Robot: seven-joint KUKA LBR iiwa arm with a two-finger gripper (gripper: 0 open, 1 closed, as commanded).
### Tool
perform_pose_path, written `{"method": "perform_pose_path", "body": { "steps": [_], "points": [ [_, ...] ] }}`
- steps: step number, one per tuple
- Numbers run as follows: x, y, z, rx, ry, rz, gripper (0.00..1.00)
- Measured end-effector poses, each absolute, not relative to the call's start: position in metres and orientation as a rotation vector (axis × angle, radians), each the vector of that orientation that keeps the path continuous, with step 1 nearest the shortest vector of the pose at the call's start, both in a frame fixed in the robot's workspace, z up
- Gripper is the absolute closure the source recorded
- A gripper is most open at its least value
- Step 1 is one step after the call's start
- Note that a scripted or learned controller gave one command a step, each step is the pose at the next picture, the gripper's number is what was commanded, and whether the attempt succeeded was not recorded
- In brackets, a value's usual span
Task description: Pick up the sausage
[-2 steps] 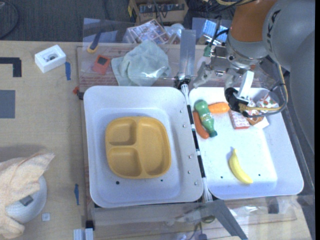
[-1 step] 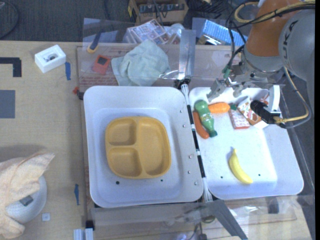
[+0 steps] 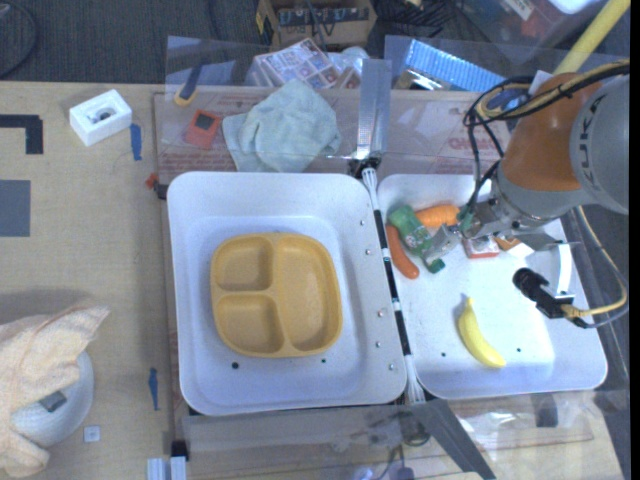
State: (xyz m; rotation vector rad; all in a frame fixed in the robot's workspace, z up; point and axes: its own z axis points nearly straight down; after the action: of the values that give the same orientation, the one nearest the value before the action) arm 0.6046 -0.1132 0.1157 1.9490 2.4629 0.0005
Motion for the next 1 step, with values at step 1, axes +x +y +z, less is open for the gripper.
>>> {"method": "perform_pose_path", "body": {
  "steps": [1],
  "points": [
    [0.6079, -0.0992, 0.0885, 1.684, 2.647, 0.004, 0.00]
  ]
}}
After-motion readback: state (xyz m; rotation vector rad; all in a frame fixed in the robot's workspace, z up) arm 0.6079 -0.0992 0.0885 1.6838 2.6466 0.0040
